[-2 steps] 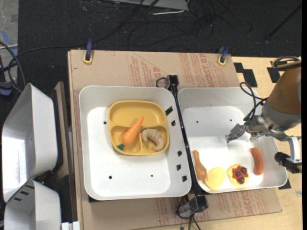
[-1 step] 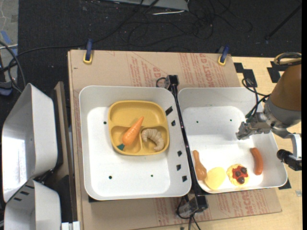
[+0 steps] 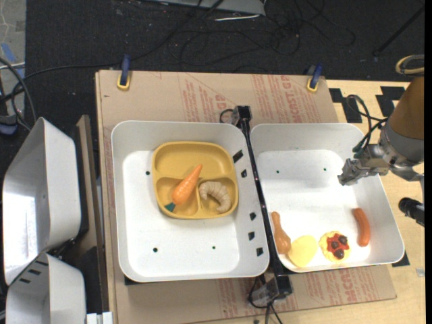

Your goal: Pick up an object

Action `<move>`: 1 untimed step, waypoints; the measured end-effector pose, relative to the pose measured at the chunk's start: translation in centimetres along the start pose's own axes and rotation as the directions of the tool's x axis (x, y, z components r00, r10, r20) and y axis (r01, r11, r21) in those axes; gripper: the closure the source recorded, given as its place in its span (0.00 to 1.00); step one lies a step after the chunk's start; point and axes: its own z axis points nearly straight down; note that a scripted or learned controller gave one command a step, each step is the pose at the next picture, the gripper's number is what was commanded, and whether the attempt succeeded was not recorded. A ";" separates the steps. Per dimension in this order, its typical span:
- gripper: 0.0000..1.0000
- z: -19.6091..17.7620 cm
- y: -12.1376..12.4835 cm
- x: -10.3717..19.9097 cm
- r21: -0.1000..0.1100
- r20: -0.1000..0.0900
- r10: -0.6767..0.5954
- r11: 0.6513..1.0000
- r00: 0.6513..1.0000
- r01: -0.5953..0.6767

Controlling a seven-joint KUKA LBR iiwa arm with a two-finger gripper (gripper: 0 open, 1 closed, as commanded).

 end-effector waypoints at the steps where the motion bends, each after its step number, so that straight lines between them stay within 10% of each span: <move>1: 1.00 -6.1 0.7 0.6 -0.001 0.001 -0.001 1.000 1.000 0.001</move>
